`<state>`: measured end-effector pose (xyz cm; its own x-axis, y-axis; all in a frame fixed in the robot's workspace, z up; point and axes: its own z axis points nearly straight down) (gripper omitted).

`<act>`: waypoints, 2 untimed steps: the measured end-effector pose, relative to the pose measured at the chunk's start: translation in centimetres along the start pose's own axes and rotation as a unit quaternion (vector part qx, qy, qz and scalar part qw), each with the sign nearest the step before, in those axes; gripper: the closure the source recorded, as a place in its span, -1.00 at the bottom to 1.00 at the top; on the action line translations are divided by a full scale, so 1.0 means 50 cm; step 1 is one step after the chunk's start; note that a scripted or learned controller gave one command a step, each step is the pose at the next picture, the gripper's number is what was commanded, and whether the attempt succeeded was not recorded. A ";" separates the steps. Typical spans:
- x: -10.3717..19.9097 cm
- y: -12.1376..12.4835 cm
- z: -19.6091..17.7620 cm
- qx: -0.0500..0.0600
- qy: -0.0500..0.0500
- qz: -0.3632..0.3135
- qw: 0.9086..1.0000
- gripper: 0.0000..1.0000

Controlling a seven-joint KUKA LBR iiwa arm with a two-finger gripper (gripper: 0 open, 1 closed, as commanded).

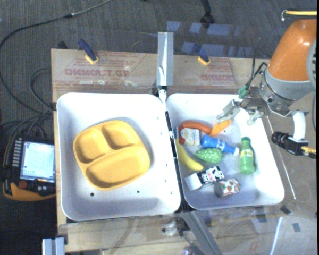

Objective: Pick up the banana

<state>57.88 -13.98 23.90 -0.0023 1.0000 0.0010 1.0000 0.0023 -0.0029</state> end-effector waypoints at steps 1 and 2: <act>0.006 -0.115 0.292 -0.001 0.000 -0.004 1.000 -1.00; -0.088 -0.088 0.293 -0.005 0.009 -0.025 1.000 -1.00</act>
<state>53.47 -18.36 9.27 -0.0516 0.9985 0.0196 0.9986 0.0515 0.0078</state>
